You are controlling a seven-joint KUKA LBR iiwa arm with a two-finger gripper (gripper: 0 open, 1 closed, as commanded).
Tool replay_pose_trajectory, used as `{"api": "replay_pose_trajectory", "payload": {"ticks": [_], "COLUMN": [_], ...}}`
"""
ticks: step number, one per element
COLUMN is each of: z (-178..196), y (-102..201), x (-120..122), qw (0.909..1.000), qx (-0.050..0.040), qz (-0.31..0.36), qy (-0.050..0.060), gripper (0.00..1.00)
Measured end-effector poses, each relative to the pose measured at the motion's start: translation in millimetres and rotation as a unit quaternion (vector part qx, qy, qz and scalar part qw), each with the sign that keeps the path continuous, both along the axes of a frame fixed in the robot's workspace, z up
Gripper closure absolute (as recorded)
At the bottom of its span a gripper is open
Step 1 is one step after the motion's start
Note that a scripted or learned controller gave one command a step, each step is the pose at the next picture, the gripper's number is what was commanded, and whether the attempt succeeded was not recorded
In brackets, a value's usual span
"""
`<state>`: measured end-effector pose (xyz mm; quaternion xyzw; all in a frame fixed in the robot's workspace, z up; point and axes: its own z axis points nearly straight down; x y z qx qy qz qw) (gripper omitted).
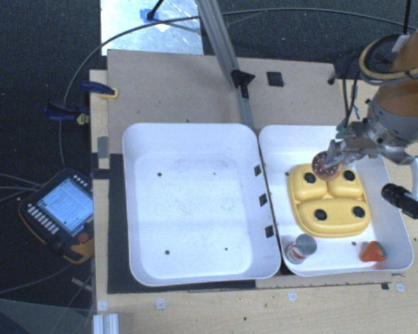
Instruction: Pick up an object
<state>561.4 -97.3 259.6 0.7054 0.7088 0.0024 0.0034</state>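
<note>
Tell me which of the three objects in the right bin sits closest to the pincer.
The yellow four-lobed toy: the pincer hovers at its far edge. The small silver-capped item and the red-orange piece lie along the bin's near edge.

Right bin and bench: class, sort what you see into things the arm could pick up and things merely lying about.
Belonging to the job:
- yellow four-hole tray in the right bin
- small silver-capped can
- red-orange object
- end effector, over the yellow tray's upper edge

Lying about:
- left bin
- teach pendant
- blue clamps
</note>
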Motion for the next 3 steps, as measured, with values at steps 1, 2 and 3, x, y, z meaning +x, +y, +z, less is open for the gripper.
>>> {"api": "replay_pose_trajectory", "payload": {"ticks": [1, 2, 3], "z": [-4.5, -14.3, -27.9], "y": [58.7, 108.1, 162.3], "x": [-3.4, -26.3, -43.4], "qw": [1.0, 1.0, 1.0], "qx": [0.0012, 0.0014, 0.0019], "qz": [0.002, 0.002, 0.002], "qy": [0.004, 0.005, 0.004], "gripper": [1.0, 1.0, 1.0]}}
